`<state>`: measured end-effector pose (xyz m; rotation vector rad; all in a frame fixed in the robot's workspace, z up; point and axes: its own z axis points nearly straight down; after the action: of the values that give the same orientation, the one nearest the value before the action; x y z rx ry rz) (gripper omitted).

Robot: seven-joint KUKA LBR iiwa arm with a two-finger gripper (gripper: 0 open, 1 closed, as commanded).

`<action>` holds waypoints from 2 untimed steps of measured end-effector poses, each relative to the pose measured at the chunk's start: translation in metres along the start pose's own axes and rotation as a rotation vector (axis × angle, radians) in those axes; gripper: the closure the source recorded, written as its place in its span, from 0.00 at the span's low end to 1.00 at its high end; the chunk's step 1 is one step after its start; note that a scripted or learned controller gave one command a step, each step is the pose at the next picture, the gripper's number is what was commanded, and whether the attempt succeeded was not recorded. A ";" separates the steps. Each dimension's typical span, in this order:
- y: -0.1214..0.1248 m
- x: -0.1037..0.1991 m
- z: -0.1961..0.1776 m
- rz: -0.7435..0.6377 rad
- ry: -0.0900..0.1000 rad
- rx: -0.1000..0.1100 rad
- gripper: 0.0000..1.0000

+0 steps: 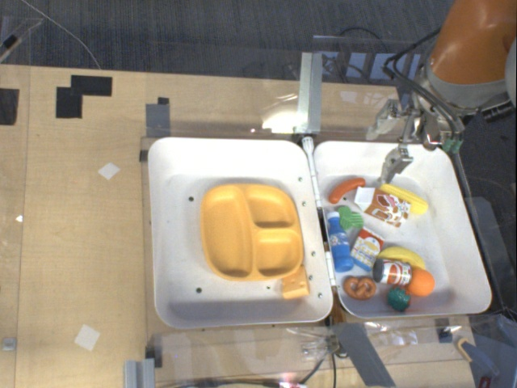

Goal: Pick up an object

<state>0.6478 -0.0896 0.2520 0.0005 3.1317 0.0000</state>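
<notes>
Gripper (397, 162) hangs over the right bin (468, 241) at about 12 o'clock of it, nothing between its fingers; open or closed, can't tell from this angle. Pile of objects sits below it: red sausage (346, 188) at 10 o'clock of the bin, yellow packet (405, 200) just under the gripper, blue bottle (339, 243) along the 9 o'clock wall, can (391, 273), orange (421, 282), pretzel (360, 287), green ball (398, 299) near 6 o'clock. Left bin (174, 217) holds a yellow divided tray (250, 231) on the wooden surface (73, 241).
</notes>
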 end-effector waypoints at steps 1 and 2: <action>-0.066 -0.017 0.129 0.079 -0.024 0.005 0.00; -0.029 -0.010 0.156 0.600 -0.005 0.007 0.00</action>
<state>0.6593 -0.1184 0.0963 0.9243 2.9876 -0.0067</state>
